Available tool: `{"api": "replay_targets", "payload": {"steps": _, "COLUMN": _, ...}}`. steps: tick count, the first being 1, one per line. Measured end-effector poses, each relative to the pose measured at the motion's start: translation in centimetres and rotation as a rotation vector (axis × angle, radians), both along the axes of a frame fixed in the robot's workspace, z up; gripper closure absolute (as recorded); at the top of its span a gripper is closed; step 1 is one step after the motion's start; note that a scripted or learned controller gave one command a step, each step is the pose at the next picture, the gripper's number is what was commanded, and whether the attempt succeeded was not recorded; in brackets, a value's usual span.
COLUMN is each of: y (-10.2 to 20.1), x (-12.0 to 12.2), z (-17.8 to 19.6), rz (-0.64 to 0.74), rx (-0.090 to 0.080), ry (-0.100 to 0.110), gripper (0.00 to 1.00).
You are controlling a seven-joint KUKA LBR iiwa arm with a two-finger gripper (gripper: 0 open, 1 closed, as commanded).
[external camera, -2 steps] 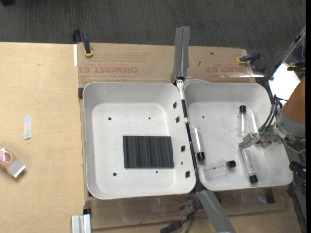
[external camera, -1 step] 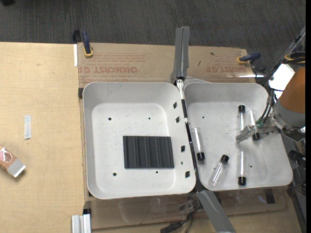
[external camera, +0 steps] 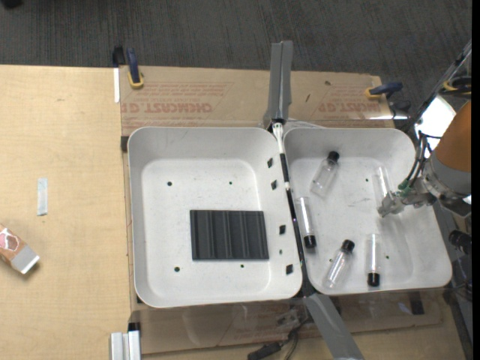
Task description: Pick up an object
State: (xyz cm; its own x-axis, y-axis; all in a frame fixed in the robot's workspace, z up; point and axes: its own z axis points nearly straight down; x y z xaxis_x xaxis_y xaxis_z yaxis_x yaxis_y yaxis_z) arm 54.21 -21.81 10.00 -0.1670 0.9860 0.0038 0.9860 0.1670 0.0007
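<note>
Gripper (external camera: 390, 205) low in right bin (external camera: 420, 280), finger state unclear | vial (external camera: 381, 180) lay just beside, toward far wall | likely light, slick, fragile; grasp mid-body

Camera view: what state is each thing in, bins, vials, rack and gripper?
Left bin: holds a dark ribbed rack, lying flat.
Right bin: holds five clear vials, all lying on their sides.
Vial by the gripper: lying down, not lifted.
Gripper: low over the right bin's right side.
</note>
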Motion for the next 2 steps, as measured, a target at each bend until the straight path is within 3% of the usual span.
{"api": "replay_targets", "payload": {"steps": 1, "y": 4.2, "x": 7.4, "z": -1.0, "rz": 0.003, "rx": -0.003, "ry": 0.008, "gripper": 1.00}}
{"api": "replay_targets", "payload": {"steps": 2, "y": 4.1, "x": 11.7, "z": 5.0, "rz": 0.067, "rx": -0.006, "ry": -0.001, "gripper": 1.00}}
